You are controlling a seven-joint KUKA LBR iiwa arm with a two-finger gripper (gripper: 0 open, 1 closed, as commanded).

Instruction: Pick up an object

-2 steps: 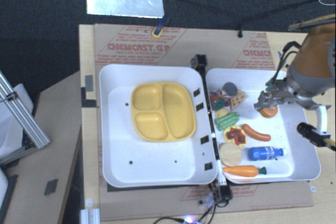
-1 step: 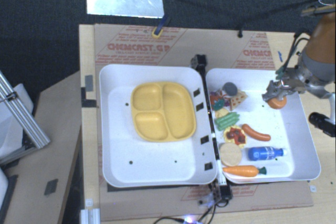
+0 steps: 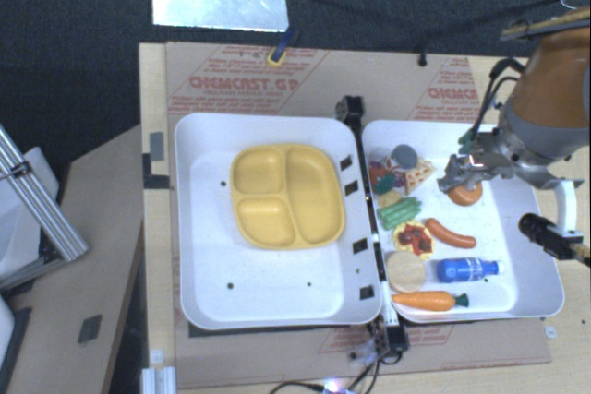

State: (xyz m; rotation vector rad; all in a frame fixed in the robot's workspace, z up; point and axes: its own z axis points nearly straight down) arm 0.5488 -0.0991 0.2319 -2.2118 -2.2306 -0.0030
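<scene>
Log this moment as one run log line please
arm: over right bin | gripper: above orange item, grasp unconfirmed | left bin: yellow tray | phase: reaching

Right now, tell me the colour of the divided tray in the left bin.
Yellow; the divided tray shows best in the camera view.

Bright, even light; slight softness.

Both white bins look like smooth, faintly glossy plastic; the yellow divided plate is matt plastic. The board at twelve o'clock looks like printed cardboard. The blue bottle is shiny.
</scene>
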